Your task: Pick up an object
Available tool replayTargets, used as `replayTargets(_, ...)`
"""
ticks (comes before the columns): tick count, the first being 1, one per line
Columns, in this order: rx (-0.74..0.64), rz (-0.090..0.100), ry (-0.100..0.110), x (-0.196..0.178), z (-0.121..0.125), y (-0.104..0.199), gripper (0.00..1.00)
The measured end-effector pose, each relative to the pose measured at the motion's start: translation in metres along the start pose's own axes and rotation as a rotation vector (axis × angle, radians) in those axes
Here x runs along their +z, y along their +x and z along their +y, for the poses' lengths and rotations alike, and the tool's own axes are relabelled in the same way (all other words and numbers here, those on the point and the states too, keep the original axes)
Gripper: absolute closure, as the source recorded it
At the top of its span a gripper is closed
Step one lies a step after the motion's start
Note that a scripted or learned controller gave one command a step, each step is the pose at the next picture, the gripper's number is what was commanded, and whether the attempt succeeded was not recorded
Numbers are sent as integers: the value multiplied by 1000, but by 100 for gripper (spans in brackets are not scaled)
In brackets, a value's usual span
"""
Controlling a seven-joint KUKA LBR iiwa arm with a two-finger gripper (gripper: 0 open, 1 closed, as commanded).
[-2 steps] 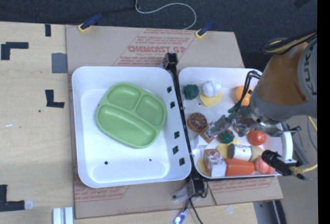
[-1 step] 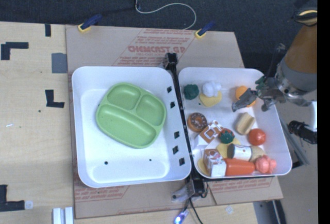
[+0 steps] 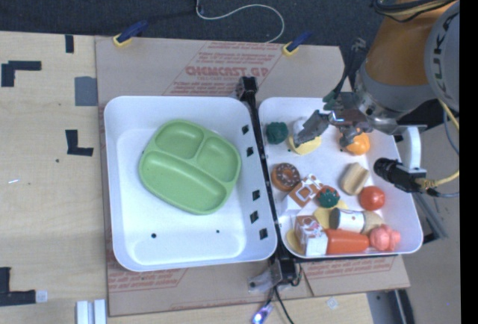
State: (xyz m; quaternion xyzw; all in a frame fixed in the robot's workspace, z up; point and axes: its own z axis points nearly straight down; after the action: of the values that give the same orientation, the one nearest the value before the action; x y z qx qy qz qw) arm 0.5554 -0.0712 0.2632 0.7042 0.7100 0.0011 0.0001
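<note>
Two white bins sit side by side before us. Nearest, along the front of the right bin [image 3: 415, 219], we see a carrot [image 3: 348, 243], a pink toy [image 3: 384, 238] and a small carton [image 3: 308, 234]. Behind them lie a tomato [image 3: 371, 198], a bread roll [image 3: 353, 178] and a chocolate donut [image 3: 284, 176]. The left bin [image 3: 119, 166] holds a green divided plate [image 3: 190, 165]. Farther back in the right bin, a dark green piece [image 3: 277, 132] lies near the divider. Just beside it the gripper [image 3: 328, 128] hangs low over a yellow piece [image 3: 308, 142], with an orange [image 3: 358, 143] beside its other finger. Its fingers look spread, pinching nothing.
</note>
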Motion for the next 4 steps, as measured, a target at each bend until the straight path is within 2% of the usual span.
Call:
replayTargets(1, 4, -1, 4, -7, -1, -4, 100)
replayTargets(2, 2, -2, -14, -153, 27, 30, 100)
replayTargets(3, 3, 0, 5, -148, -61, 63, 100)
replayTargets(4, 11, -3, 16, -14, -25, 30, 100)
